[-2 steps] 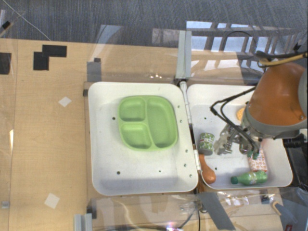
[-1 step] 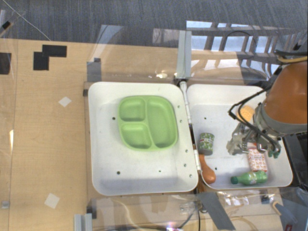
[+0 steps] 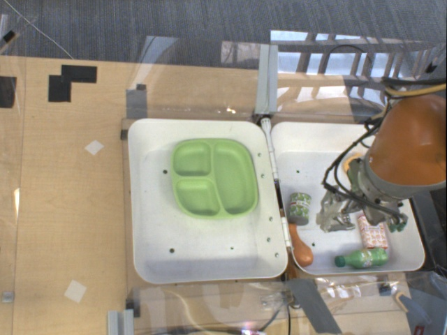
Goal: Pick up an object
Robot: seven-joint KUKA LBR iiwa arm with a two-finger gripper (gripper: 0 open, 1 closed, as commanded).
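in the right bin [image 3: 307,142], the gripper [image 3: 337,217] hangs low over the floor of the bin, with the big orange band of the arm [image 3: 412,145] above it. i cannot tell how the tool is set, because its tip is small and dark wires cross over it. nothing can be seen held in it.

4 things lie close to the tool. just to its left is a small green can [image 3: 299,206]. just to its right is a red and white packet [image 3: 374,233], which looks very near the tool, maybe touching, but i cannot be sure. below it, a bit to the right, a green bottle [image 3: 362,259] lies on its side. below it to the left, an orange thing [image 3: 300,247] leans by the bin wall.

far to the left of the tool, in the left bin [image 3: 150,257], sits a green plate [image 3: 213,177] with 3 parts.

i think the step in hand is the reach down, before any grab. the pick is not done yet. next the tool needs to choose 1 thing, sit right over it, go down around it, squeeze, and lift. the packet or the can look like the nearest picks.
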